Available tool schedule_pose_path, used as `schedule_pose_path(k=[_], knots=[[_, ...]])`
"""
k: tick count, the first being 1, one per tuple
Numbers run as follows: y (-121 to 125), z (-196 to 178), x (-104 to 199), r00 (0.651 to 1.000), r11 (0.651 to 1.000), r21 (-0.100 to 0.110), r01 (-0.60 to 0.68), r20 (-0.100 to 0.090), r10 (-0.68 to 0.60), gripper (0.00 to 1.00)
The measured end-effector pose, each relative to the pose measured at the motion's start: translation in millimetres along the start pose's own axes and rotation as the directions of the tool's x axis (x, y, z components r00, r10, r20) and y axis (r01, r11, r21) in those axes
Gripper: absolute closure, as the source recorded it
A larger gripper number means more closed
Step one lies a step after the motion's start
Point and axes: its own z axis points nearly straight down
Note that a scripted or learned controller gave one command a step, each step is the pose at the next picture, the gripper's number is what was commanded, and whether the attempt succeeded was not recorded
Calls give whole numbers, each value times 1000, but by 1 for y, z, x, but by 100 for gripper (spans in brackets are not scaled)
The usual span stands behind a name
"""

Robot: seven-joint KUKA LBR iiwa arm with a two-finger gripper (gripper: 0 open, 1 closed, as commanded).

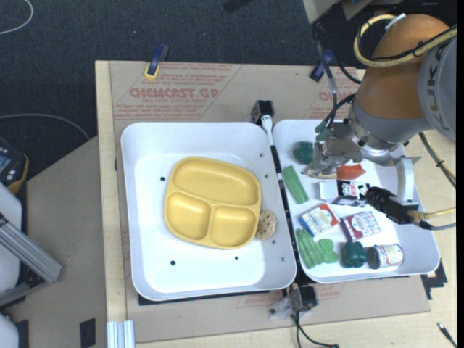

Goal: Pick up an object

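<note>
Red "CHEMCAST GP" print on the brown board (181, 93) under the bins.

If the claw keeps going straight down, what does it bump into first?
Probably the right bin's white floor, or the red-and-white packet right beside the claw. Depth is hard to judge from above.

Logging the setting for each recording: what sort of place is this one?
Probably a robotics lab test bench: two white bins side by side on a paper-covered board, clamps at its edge, toy food and a yellow divided plate, cables on dark carpet.
</note>
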Motion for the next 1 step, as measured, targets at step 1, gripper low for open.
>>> schedule_pose_path(k=[1], knots=[[8,12,-13,1000,1000,2,-8,3,8,100]])
